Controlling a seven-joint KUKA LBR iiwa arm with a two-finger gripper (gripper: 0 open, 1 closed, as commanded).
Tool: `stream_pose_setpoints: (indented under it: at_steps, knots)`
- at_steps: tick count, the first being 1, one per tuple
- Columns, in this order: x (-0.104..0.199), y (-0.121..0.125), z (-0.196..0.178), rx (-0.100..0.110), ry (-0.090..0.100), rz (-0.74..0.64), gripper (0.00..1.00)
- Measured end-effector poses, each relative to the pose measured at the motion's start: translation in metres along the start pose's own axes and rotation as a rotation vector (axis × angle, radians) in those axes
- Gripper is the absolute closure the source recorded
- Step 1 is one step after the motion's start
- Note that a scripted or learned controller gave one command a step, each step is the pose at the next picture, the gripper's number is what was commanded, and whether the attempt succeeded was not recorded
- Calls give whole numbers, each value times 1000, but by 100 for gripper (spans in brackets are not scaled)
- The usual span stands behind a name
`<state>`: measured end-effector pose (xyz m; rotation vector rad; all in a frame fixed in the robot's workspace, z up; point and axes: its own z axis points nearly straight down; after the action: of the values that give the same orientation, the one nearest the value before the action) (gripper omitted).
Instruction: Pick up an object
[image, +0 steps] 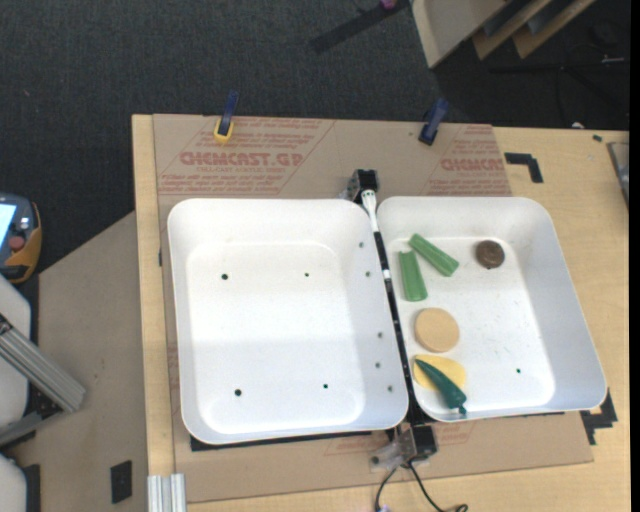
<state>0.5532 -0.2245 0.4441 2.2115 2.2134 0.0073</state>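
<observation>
— Starting at the gripper: released, clenched, or grasping something?

— Couldn't tell from this view.

— And in the right bin (560, 262)?

— Spotted a slanted green block (433, 254) and a straighter green block (411, 275) near the left wall, top ends close together. Saw a small brown round piece (489, 254) to their right, apart. Found a tan disc (437, 329) nearer the front, just beside a yellow piece (449, 371) crossed by a dark green object (445, 388).

— Left bin (270, 330)?

— Sat alongside, rims meeting, on a brown sheet (300, 150).

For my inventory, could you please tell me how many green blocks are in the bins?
2, both in the right bin: one block lying slanted near its far left, the other just left of it, by the divider.
</observation>
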Motion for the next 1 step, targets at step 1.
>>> stream_pose_setpoints:
  at_steps: [1]
  knots:
    - [-1,-63,-96,-2,-1,3,0]
